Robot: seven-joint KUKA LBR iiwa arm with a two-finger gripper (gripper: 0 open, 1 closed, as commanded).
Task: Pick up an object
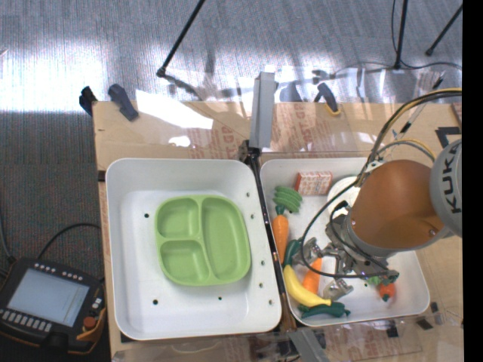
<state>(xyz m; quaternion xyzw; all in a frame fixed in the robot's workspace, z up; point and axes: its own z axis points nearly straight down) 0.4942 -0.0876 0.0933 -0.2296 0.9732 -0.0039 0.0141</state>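
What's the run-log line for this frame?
arm: low over right bin | pincer: above banana, carrot alongside | grasp: unconfirmed | left bin: green plate

White letters "KUK" on the grey arm (455, 191) (cut off at the frame edge)

A green divided plate (202, 240) lies in the left white bin (128, 308), its three compartments facing up. On the carpet at lower left sits a control pendant (47, 305) with a grey screen (a black cable (56, 240) loops away from it). Thin black stand legs (183, 32) cross the floor beyond the plywood bench (196, 130).
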